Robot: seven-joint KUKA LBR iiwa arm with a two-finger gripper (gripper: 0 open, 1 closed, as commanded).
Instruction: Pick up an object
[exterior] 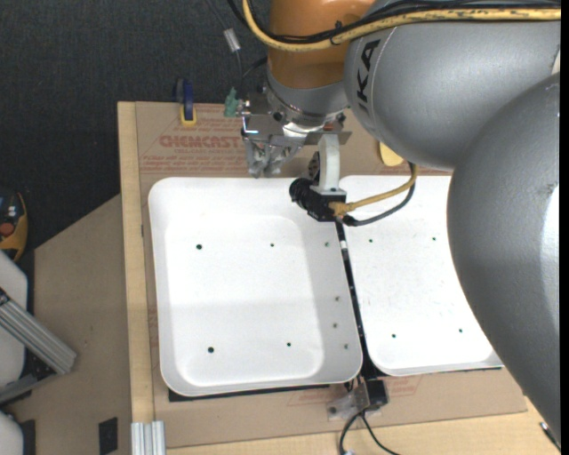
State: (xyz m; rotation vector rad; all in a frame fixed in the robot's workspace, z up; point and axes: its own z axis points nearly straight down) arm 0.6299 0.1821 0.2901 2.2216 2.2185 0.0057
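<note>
**Dark floor, brown bench, and an arm poised at the far edge**

Dark carpet surrounds the cardboard-topped bench [142, 267], and on it the two white bins sit side by side. Starting at the gripper [264, 160]: it hangs just past the far rim of the left bin [240, 284], over the printed cardboard, and from where I stand I cannot tell how its jaws are set; the metal there is a small, cluttered tangle. Nothing visibly sits between them. Just beside it a white bracket drops to a black fitting [316, 197] with a tan hose, above the seam between the bins. Above that, the orange band [311, 27] and the grey arm [480, 133] cover the right bin's [418, 293] far right corner.

Both bin floors look bare apart from small dark dots. I can make out no object to pick, so where the task's thing lies I cannot say. By my reading the pick is not done; finding and grasping something remains.
</note>
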